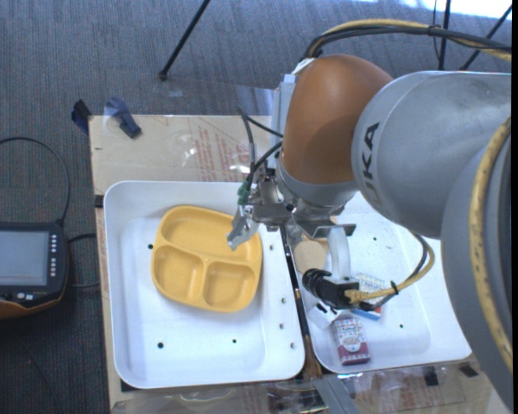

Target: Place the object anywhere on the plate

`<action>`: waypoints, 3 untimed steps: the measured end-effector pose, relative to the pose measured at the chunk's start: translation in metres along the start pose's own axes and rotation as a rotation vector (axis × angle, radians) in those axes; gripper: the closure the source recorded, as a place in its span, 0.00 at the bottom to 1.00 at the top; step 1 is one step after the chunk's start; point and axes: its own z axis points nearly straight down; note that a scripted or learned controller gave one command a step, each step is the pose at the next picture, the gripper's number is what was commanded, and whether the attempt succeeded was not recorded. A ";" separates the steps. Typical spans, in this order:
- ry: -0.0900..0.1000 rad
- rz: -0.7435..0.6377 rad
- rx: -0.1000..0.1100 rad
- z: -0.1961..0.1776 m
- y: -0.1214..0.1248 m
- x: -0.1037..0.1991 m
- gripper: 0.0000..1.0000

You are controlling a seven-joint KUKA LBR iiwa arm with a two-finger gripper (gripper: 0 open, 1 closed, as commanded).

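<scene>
A yellow plate (205, 259) with three compartments lies in the left white bin (138, 335), toward its upper half. My gripper (241, 229) hangs over the plate's right rim, close to the divide between the two bins. I see nothing clearly held in it. A small red and pink box (352, 338) lies near the front edge of the right bin (432, 335). A flat white packet with blue and red print (373, 283) rests in that bin beside the arm. The big arm hides much of the right bin.
A tan rounded thing (308, 254) shows partly under the wrist in the right bin. A teach pendant (19, 261) sits on the floor to the left. The cardboard benchtop (181, 145) runs behind the bins, with a blue clamp (125, 119) on it.
</scene>
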 end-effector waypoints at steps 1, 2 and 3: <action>0.000 0.000 0.000 0.000 0.000 0.000 0.00; 0.000 0.000 0.000 0.000 0.000 0.000 0.00; 0.000 0.000 0.000 0.000 0.000 0.000 0.00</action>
